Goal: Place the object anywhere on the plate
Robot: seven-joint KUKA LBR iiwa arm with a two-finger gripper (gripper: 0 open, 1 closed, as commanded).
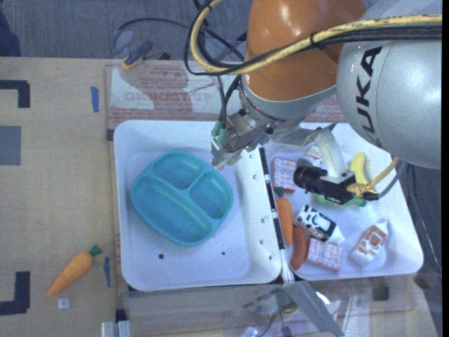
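Observation:
A blue divided plate [182,196] lies in the left bin [140,258]. My gripper [222,154] hangs just over the plate's upper right rim, close to the wall between the two bins. I see nothing held under it. The orange wrist band and grey arm hide the bins' back right part. In the right bin [407,258] lie an orange toy carrot [284,216], a red sausage [299,248], a black-and-white piece [316,222] and a pink packet [324,255].
Also in the right bin are an orange-and-white carton [370,244], a yellow banana [358,167] and a red-and-white packet [284,170]. A second toy carrot [70,272] lies on the wooden bench left of the bins. Bare bin floor surrounds the plate.

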